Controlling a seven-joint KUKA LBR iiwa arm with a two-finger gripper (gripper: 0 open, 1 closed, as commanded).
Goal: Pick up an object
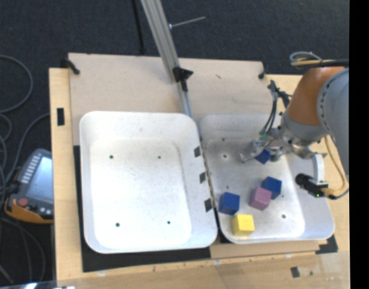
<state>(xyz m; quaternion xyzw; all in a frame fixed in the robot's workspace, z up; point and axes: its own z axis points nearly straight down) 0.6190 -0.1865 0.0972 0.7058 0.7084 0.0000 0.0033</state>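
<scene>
- Dark carpeted floor surrounds a pale wooden bench; black cables trail across the floor at the left, beside a grey and orange handheld pendant.
- Two shallow white plastic bins sit side by side on the bench: left bin, right bin.
- One slanted aluminium rail runs down from the top toward the gap between the bins.
- Grey arm with orange band reaches in from the right over the right bin.
- Two-finger gripper hangs low over the upper part of the right bin.
- Fingers narrowly spread, closed around a small blue cube; the cube shows between the tips, just above or at the bin floor, cannot tell which.
- Cube count, right bin: five in all.
- Blue: three. One in the gripper, one blue block mid-bin, one blue block near the left wall.
- Pink: one pink cube, touching the mid-bin blue block's lower left.
- Yellow: one yellow cube, near the front wall.
</scene>
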